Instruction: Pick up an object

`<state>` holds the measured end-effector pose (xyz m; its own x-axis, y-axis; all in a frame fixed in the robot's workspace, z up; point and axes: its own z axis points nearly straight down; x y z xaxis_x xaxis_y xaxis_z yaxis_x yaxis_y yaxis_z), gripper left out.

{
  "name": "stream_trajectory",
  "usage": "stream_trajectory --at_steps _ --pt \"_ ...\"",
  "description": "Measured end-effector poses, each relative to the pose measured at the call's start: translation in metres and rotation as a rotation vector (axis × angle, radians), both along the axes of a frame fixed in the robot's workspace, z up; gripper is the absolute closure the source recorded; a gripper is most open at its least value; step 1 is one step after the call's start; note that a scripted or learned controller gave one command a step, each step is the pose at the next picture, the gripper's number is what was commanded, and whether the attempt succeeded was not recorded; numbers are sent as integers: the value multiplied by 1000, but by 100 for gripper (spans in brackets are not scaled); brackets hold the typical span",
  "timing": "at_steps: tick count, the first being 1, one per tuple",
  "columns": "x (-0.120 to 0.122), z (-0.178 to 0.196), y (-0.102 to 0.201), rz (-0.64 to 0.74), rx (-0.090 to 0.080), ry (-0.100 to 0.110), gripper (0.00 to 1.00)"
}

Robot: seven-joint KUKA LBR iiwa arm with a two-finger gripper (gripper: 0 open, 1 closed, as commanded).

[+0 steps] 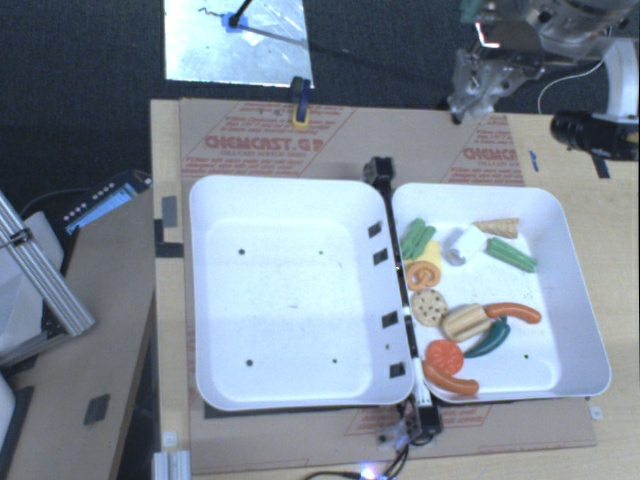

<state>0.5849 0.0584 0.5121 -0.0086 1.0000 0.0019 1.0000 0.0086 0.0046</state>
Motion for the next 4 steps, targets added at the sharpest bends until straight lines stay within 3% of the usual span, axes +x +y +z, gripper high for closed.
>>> stream_trajectory --at_steps 1,2,4 --pt "-55 0 37 0 0 4 100" --pt "-88 24 69 -1 0 1 100" --pt "-99 23 120 -2 0 4 100"
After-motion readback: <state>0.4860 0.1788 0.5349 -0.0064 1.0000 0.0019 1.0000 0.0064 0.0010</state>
